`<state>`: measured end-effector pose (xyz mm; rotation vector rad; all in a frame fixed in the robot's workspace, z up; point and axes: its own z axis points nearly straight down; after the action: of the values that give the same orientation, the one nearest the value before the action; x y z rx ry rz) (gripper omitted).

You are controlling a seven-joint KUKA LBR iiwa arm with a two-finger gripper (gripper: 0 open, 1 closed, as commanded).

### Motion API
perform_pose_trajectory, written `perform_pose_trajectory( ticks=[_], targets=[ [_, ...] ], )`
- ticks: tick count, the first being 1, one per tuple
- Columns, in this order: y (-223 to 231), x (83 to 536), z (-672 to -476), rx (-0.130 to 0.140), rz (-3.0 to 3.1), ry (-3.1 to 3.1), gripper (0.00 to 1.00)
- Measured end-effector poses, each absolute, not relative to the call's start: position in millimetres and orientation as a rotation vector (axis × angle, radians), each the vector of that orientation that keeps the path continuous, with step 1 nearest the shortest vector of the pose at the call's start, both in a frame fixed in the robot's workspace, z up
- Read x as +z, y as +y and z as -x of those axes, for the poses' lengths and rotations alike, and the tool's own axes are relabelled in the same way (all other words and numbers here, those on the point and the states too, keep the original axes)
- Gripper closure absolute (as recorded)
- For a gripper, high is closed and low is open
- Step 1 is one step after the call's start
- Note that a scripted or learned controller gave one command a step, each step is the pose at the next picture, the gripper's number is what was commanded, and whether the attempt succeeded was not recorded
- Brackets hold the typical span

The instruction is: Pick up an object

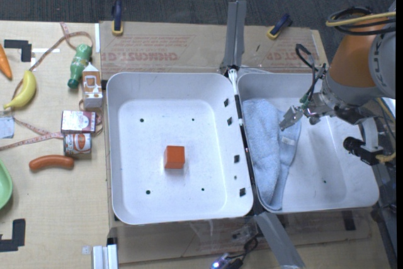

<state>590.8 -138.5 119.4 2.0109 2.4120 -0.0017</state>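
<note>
While the claw (291, 119) pinches the towel's (264, 148) edge, orange block (175, 157) sits mid-bin.

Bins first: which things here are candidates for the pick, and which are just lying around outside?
Job:
- orange block, left bin
- light blue towel, right bin
- gripper, over the towel

Lying about, on the bench left of the bins:
- banana
- green bottle
- sausage
- small can
- carrot
</note>
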Motion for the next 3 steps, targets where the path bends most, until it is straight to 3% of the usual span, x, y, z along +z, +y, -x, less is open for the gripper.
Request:
perform_pose_trajectory(
  ticks=[1,2,3],
  targets=[
    [-118,94,-563.9,0.002,-1.837,2.543,0.0],
    [-121,92,-534.1,0.0,-1.784,2.583,0.0],
    [-103,92,-516.0,0.0,-1.75,2.607,0.0]
  ],
)
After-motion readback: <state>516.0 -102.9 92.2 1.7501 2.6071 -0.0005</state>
